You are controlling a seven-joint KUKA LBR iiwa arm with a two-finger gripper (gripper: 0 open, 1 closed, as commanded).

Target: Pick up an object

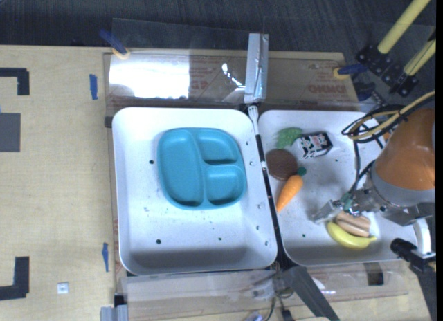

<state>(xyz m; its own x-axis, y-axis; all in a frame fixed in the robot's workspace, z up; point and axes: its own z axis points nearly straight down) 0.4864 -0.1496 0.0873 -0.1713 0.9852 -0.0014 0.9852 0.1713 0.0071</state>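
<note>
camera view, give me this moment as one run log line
pincer low in right bin, over hot dog and banana | carrot lies apart | left bin holds blue tray

The divided plate (202, 167) is blue, the carrot (288, 191) orange, the banana (350, 236) yellow, both bins (138, 243) white, and the bench (55, 174) light tan.

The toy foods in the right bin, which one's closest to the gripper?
The hot dog, lying on the banana right beside the gripper. The carrot lies farther left.
</note>
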